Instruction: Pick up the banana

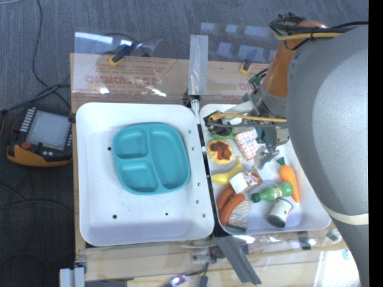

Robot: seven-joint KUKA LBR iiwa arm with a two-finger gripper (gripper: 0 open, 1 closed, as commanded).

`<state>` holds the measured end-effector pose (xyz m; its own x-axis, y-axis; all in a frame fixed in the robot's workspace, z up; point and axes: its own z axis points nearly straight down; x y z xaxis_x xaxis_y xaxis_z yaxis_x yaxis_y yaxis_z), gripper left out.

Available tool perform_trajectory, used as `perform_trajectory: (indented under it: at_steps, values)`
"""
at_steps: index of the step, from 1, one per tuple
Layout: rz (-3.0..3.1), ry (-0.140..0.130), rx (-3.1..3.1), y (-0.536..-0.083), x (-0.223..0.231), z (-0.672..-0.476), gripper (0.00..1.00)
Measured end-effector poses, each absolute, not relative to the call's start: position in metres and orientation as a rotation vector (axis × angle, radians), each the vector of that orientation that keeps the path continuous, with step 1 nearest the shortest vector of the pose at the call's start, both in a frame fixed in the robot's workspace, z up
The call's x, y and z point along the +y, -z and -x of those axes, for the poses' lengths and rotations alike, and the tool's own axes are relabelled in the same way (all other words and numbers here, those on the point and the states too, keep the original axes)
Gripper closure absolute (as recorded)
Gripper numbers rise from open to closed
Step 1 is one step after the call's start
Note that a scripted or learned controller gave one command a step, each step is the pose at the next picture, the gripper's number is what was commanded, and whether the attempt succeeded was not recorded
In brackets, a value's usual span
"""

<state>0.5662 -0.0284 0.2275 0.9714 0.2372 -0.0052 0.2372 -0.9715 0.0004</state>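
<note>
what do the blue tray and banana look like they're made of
Tray: likely moulded plastic, matte teal, one even colour with soft rounded dividers. Banana: probably toy plastic, uniform smooth yellow with no spots, though real fruit can't be ruled out.

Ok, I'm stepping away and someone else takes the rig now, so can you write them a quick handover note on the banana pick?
Claw: low over the right bin, among the items; whether it is open or shut is not readable, and nothing is seen held in it.
Banana: lying in the right bin near its left wall, below the small pizza and above the sausages. It sits to the left of the claw.
Left bin: holds the teal divided plate.
Done: arm reached into the right bin.
Left: get the claw onto the banana, grasp, lift.
</note>
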Motion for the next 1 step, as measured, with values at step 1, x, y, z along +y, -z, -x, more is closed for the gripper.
perform_trajectory:
  at_steps: [1]
  values:
    - [-3.114,0.016,0.379,-0.2356,-0.0289,-0.5658,1.00]
